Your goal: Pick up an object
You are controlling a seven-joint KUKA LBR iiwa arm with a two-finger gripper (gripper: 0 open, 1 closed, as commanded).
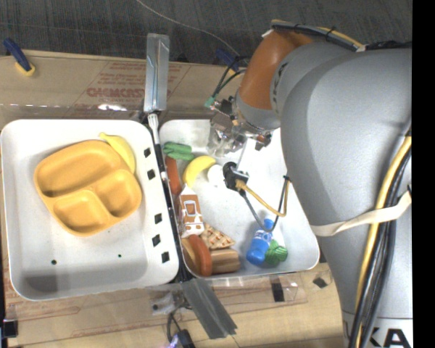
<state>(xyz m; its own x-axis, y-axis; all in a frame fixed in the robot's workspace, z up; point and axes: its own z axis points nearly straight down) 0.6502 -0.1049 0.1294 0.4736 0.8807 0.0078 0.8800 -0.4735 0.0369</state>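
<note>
The grey arm [348,158] bulks over the right bin [299,230], its orange band [264,78] above the wrist near that bin's far edge. The left bin [14,216] sits alongside, holding a yellow divided tray [87,187] with a banana [121,151] tucked at the tray's far corner.

In the right bin, the gripper [226,138] hangs low over the far end; from here I cannot tell whether its fingers are spread or closed, and nothing is plainly held between them. Just beside it, toward the left bin, lies a yellow lemon-like piece [198,169], with a green item [177,150] just beyond it. A red-brown sausage shape [173,174] runs along the dividing wall. At the near end rest a waffle [216,238], a hotdog bun [206,258], and a blue bottle [259,245] touching a green toy [277,253].
</note>
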